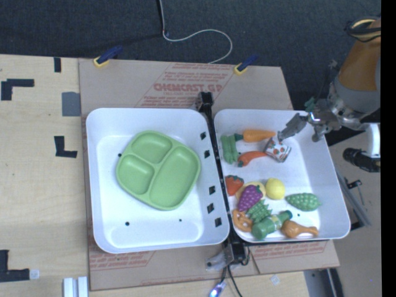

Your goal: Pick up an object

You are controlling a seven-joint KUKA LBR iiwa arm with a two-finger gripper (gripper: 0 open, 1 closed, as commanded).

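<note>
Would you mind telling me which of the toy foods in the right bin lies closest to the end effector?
The red and white strawberry-like toy, directly under the end effector. The orange carrot lies just beyond it; the other toys sit farther toward the bin's near edge.

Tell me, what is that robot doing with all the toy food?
The arm reaches in over the right bin, which holds toy food. Its pincer hangs just above a small red and white toy, next to a carrot. Nothing has been lifted out yet. The left bin holds a green plate.

Faint red printing on the cardboard sheet [185, 88] is not legible.
</note>
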